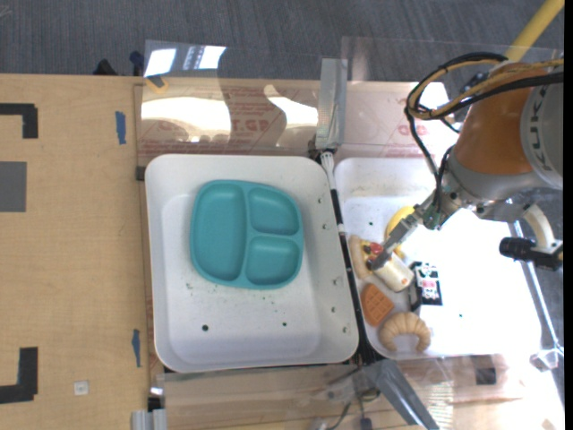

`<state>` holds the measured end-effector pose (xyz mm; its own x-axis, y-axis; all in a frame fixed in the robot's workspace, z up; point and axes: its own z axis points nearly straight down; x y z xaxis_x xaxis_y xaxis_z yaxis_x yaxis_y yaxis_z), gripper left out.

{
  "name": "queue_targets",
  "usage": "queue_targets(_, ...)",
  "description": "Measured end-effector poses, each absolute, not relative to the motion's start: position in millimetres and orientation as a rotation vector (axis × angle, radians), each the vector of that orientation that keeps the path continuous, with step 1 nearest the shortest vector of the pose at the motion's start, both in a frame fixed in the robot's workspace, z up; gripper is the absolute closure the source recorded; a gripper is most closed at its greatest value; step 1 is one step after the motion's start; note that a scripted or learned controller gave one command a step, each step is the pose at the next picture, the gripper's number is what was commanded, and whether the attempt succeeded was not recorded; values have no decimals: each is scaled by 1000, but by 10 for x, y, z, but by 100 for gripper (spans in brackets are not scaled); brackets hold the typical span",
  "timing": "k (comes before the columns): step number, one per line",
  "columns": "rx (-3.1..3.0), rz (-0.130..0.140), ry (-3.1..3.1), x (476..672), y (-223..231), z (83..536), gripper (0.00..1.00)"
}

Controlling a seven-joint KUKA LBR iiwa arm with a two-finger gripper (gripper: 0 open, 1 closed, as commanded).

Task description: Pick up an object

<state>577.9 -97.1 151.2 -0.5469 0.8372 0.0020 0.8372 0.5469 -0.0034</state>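
The gripper (383,256) reaches down and to the left from the grey arm (501,150) with its orange band, which enters from the right side of the view. Its tip is low inside the right-hand white bin (474,267), near that bin's left wall. Whether it is released or clenched cannot be told from this angle, since the tip merges with the small things beneath it.

Directly at the tip lies a cluster of toy food. A pale cream piece (392,274) sits just below and to the right of the tip, touching or nearly touching it. A yellow piece (400,218) shows just above, partly hidden behind the gripper. A small black and white item with red marks (428,283) lies just right of the cream piece. Lower down, a brown waffle-like piece (378,305) rests by the bin's left wall, and a croissant (406,331) lies near the bin's front edge, apart from the gripper.

The left-hand white bin (179,330) stands beside the right one, well apart from the gripper. It holds a teal divided plate (245,233) with three compartments. Both bins sit on a brown cardboard-covered worktop (63,240).
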Motion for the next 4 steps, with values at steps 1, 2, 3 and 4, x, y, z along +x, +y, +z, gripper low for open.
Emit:
queue_targets(1,-1662,0,-2678,5296,-1718,2202,0)
queue_targets(2,-2087,1,-2353,5386,-2245,2255,0)
queue_targets(3,-2085,0,-2354,5390,-2234,2255,0)
queue_targets(4,-2085,0,-2354,5390,-2234,2255,0)
